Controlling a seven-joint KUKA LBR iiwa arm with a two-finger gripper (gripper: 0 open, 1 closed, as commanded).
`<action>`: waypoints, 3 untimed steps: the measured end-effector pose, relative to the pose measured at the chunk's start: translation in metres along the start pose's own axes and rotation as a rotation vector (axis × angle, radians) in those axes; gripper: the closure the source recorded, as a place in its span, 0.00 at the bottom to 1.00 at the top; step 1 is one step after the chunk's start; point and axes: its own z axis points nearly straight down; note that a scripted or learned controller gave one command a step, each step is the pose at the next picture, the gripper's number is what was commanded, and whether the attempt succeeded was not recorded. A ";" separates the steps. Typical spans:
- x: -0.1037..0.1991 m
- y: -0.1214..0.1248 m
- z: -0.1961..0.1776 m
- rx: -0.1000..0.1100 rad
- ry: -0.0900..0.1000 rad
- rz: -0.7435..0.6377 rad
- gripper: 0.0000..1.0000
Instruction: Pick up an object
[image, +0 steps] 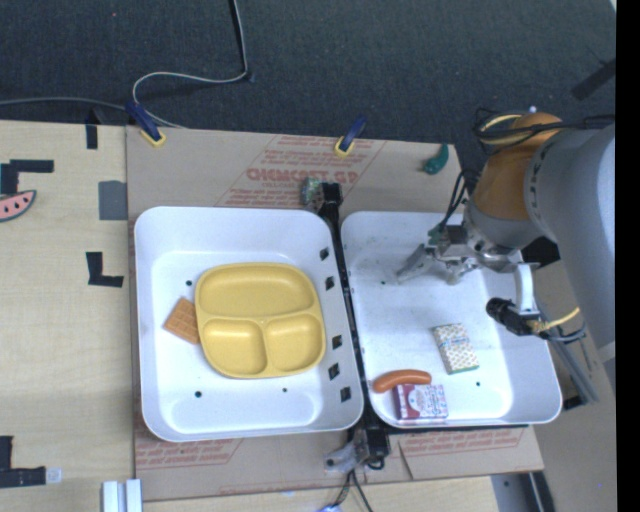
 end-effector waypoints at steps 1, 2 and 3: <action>0.028 -0.059 0.001 -0.001 -0.001 0.000 0.00; 0.027 -0.059 -0.009 -0.003 -0.003 0.000 1.00; 0.027 -0.059 -0.009 -0.003 -0.003 0.001 0.00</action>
